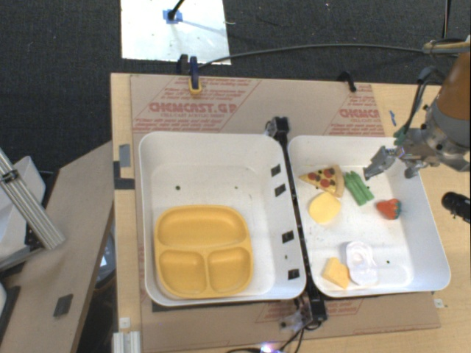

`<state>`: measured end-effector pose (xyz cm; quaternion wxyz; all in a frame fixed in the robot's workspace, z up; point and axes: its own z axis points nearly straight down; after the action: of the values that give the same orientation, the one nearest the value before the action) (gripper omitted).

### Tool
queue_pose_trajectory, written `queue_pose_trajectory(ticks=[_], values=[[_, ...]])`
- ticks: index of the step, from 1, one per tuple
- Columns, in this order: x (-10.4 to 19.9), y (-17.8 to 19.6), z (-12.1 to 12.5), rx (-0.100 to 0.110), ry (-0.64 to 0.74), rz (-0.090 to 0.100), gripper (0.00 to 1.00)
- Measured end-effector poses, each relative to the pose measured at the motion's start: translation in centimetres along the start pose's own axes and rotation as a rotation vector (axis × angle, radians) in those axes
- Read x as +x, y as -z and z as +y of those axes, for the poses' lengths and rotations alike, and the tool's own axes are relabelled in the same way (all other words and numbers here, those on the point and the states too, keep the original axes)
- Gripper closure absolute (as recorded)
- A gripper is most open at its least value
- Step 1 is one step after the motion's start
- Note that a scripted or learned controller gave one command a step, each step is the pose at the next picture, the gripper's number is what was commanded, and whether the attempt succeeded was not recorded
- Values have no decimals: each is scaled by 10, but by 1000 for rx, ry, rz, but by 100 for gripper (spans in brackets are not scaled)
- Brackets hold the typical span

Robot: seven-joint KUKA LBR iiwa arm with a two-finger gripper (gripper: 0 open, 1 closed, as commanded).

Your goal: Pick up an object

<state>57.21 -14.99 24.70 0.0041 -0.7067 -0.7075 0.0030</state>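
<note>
Step in hand: the approach is judged to be under way; nothing has been lifted yet.
Gripper [377, 164]: seen over the far right part of the right bin [430, 271], reaching in from the right; whether the jaws are parted or closed cannot be told, and nothing is seen held.
Candidate objects: a green piece [359, 188] lies just left of and nearer than the gripper; a pizza slice [324, 179] sits beside it; a red strawberry [389, 209], a yellow round piece [324, 209], a cheese wedge [336, 273] and a white cup [361, 262] lie nearer.
Left bin [169, 157]: a yellow divided tray [204, 251] is held there.
Next move: a descent onto one object, most likely the green piece, is called for, with the jaws set astride it.
</note>
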Motion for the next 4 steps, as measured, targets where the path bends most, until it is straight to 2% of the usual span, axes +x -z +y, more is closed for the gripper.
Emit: queue_pose_trajectory(ticks=[1, 2, 3, 4], values=[[0, 7, 2, -12, 3, -2, 0], [8, -39, 0, -8, 1, -1, 0], [10, -102, -2, -6, 0, 0, 0], [8, -145, -5, -8, -1, -1, 0]])
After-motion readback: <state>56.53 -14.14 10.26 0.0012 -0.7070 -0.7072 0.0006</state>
